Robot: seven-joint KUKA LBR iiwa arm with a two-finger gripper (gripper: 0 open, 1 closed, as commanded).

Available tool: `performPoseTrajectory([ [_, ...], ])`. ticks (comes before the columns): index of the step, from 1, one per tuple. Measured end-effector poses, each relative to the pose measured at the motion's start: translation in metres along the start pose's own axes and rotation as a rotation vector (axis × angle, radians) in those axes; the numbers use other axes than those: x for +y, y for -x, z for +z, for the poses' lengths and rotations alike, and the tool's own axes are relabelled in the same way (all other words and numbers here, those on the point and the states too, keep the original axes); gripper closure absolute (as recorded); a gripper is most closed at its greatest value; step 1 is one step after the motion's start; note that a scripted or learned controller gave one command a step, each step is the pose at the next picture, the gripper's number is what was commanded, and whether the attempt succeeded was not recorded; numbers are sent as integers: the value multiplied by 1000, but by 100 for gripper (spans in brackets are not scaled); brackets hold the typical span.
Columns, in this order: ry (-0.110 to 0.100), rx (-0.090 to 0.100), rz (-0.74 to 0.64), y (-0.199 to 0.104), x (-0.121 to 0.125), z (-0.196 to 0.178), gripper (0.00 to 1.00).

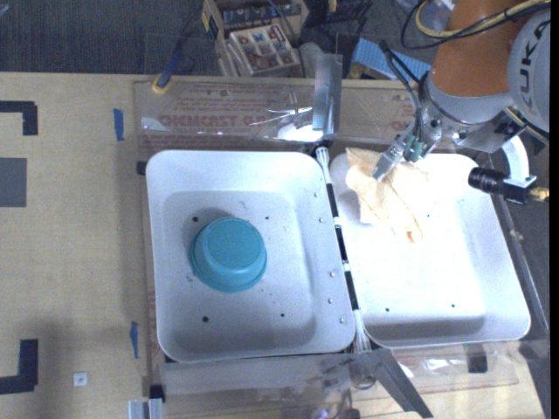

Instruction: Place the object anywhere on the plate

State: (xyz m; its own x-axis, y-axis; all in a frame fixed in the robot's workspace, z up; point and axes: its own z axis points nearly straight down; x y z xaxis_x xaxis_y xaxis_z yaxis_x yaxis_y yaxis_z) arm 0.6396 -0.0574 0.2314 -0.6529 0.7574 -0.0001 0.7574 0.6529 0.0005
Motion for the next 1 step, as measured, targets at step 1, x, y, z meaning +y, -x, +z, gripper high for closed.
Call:
performPoseTrajectory([
  [1,1,0,-396,-42,6,-7,100],
])
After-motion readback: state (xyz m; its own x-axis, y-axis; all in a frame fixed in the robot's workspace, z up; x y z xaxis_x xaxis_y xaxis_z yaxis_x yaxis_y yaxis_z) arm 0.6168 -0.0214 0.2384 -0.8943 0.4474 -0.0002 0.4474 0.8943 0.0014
